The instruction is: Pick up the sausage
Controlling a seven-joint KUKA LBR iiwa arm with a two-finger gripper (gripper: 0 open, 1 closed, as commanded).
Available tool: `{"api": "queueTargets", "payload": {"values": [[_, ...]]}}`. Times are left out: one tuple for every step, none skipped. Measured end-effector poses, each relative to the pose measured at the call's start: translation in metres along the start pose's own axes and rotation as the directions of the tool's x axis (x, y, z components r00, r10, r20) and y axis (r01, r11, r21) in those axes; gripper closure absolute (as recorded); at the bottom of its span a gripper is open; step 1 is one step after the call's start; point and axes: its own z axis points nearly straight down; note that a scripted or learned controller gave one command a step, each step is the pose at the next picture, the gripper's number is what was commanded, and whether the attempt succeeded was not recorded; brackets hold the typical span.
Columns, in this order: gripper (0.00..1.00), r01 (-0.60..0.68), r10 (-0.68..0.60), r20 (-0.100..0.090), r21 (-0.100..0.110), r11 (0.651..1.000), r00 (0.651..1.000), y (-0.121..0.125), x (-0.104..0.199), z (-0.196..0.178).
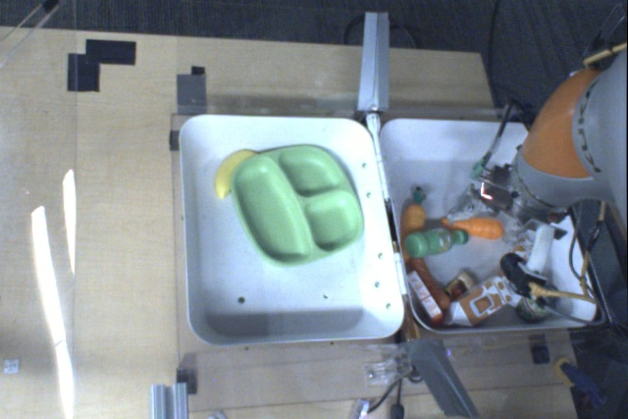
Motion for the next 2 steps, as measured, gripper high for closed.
{"api": "queueTargets", "payload": {"values": [[0.0,-0.277,0.277,-0.004,-0.008,0.961,0.961,-0.052,0.018,0.021],[1.0,-0.268,0.268,-0.008,-0.014,0.963,0.963,-0.049,0.021,0.008]]}}
